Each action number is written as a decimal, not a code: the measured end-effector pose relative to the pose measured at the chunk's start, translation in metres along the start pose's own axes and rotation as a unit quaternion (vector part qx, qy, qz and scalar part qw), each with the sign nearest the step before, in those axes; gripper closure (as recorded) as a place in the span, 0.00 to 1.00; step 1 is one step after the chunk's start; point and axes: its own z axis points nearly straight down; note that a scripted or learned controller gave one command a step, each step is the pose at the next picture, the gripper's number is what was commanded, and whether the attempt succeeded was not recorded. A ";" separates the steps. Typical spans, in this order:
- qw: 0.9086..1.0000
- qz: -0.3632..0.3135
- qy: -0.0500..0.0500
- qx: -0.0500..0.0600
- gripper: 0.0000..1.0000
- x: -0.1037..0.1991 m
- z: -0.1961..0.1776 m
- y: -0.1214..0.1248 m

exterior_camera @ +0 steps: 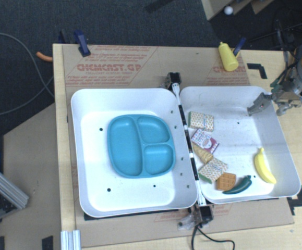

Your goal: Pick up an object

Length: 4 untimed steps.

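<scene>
Pincer (pixel 269 102) over right bin (pixel 244 95); banana (pixel 264 166) inside.

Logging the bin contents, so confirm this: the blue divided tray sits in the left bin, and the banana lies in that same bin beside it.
One thing is wrong: the banana lies in the right bin, near its right wall, not beside the tray. The blue divided tray does sit in the left bin. The camera view shows this.
</scene>
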 end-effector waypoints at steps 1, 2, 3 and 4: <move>1.000 -0.001 0.002 0.000 0.00 0.000 0.095 -0.059; 1.000 -0.001 0.004 0.001 0.00 0.000 0.104 -0.100; 1.000 0.000 0.001 0.000 1.00 -0.001 0.094 -0.100; 1.000 0.000 0.000 -0.001 1.00 0.054 0.104 -0.065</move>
